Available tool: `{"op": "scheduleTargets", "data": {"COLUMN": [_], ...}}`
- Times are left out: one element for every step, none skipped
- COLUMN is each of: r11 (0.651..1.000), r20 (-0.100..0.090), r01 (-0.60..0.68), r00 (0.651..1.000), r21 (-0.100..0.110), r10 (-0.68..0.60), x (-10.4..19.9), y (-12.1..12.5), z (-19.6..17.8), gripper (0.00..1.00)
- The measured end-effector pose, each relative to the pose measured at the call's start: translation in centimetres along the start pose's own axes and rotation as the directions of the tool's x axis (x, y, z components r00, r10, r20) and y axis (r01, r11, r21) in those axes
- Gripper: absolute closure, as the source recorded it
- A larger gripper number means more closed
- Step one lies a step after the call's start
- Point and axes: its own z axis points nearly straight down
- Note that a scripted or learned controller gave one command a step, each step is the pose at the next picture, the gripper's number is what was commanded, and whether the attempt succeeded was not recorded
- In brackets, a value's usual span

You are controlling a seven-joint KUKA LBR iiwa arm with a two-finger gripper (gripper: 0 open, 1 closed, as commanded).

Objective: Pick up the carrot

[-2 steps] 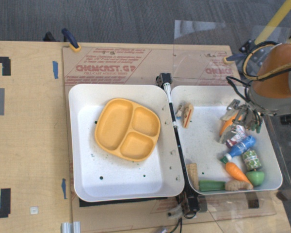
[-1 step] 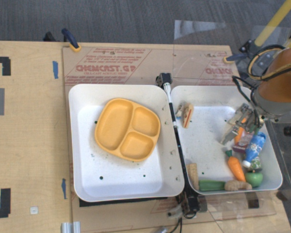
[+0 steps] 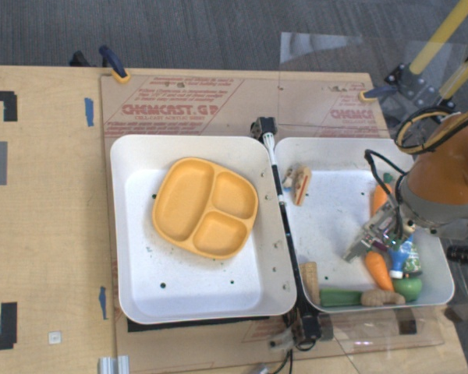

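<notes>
On the left of the bench (image 3: 39,209), the left bin (image 3: 132,287) holds an orange divided plate (image 3: 205,207) and nothing the task wants. A black divider bar (image 3: 281,201) runs between the two bins.

In the right bin (image 3: 335,201), a small brown-and-orange object (image 3: 299,184) lies at the far left corner, well apart from the rest. At the near wall sit a cork-like block (image 3: 310,276), a long green vegetable (image 3: 342,296) and a beige lumpy piece (image 3: 381,298).

The carrot (image 3: 377,269) lies toward the near right of this bin, not lifted, so the pick seems not yet done. The hand (image 3: 368,242) hangs just far-left of the carrot, very near or touching its top end. I cannot tell whether the hand is open or closed, and nothing is seen gripped.

Clutter crowds the carrot: a blue bottle (image 3: 405,257) and a green round piece (image 3: 408,287) touch or nearly touch its right side, and another orange item (image 3: 380,199) lies farther back by the arm (image 3: 444,178). These likely hinder a clean grasp.
</notes>
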Motion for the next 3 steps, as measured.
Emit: {"op": "scheduleTargets", "data": {"r11": [1.000,1.000,1.000], "r20": [0.004,0.014,0.012], "r01": [0.019,0.021,0.021], "r00": [1.000,1.000,1.000], "r21": [-0.002,-0.009,-0.007], "r10": [-0.019,-0.021,-0.021], "x": [6.2,5.9,5.9], "y": [0.7,1.0,0.9], "z": [-0.1,-1.3,-1.2], "gripper": [0.00,1.00,0.00]}}
